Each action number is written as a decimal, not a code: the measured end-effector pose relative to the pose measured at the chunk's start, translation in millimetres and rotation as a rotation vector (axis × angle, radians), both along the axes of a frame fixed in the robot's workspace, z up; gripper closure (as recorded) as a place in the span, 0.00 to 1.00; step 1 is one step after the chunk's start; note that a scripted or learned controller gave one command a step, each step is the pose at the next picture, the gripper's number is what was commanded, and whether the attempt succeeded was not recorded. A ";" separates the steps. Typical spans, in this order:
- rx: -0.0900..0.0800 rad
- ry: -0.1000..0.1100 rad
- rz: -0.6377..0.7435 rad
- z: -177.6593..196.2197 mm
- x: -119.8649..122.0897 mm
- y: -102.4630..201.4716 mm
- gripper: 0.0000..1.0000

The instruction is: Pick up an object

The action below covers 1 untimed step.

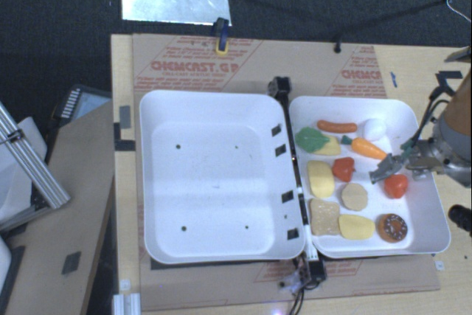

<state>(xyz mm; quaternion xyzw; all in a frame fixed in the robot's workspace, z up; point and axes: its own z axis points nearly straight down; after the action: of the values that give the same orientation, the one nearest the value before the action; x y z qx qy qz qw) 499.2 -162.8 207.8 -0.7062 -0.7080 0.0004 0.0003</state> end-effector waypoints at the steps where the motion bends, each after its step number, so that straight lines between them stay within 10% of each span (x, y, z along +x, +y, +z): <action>1: 0.007 0.002 0.014 -26.1 0.6 130.2 0.00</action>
<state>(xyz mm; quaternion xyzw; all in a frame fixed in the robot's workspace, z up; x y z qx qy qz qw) 499.8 -32.6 181.7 -0.7014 -0.7128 -0.0011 0.0035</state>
